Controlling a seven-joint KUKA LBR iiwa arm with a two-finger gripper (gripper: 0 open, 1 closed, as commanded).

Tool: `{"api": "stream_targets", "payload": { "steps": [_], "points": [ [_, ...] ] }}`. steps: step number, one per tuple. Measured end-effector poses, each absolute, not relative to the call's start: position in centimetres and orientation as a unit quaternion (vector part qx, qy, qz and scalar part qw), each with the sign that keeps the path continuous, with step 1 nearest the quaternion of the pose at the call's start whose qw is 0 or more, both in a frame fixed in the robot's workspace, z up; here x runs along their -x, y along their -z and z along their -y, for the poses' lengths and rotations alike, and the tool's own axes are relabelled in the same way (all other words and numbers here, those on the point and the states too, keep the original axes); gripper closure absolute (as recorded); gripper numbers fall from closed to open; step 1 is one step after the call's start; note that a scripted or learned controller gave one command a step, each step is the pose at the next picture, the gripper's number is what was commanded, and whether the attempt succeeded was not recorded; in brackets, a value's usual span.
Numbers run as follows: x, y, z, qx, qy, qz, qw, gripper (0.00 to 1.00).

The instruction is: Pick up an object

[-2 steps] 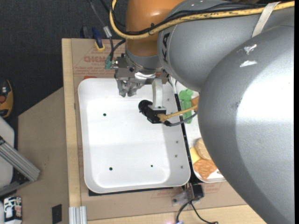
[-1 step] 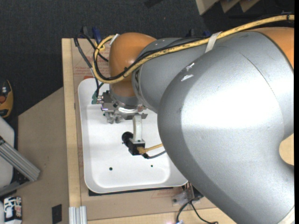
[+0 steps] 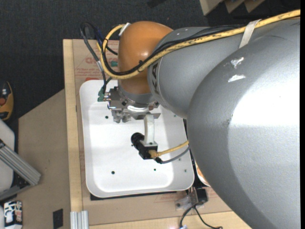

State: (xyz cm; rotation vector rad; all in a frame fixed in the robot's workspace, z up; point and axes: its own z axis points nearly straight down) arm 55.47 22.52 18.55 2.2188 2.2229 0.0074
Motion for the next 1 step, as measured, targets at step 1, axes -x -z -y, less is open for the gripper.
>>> {"api": "stream_targets", "payload": {
  "steps": [1],
  "points": [
    [-53.44,-25.56,-22.5,-0.706,-0.0036,-0.708,0.001,1.0]
  ]
}}
